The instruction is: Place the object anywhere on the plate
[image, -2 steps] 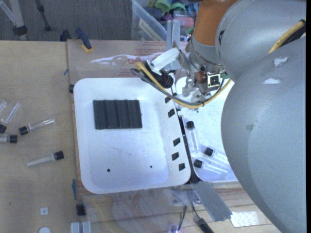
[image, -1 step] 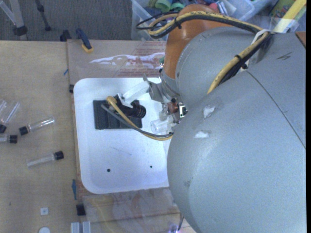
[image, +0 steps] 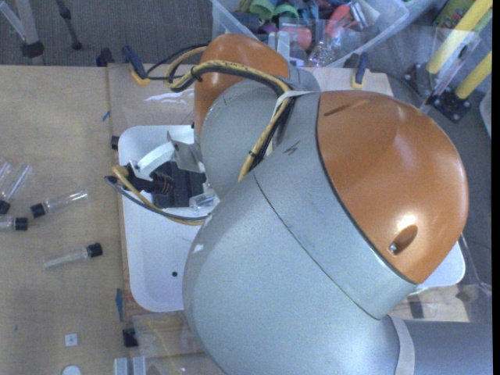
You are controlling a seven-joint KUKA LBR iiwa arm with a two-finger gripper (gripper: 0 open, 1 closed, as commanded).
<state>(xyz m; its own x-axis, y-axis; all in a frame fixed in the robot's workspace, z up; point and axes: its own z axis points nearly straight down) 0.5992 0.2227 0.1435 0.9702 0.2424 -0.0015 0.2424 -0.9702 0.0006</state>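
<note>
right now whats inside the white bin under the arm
The claw and its cables sit low in the white bin, above bare floor with a small dark speck. The arm covers the rest.

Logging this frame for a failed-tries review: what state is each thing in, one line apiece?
arm: reaching across the bins, blocking most of the view
gripper: low over the left bin, fingers hidden
white bin: lying flat on the bench, partly covered by the arm
vials: lying on their sides on the bench, capped
clear tub: open, filled with coloured items
</note>
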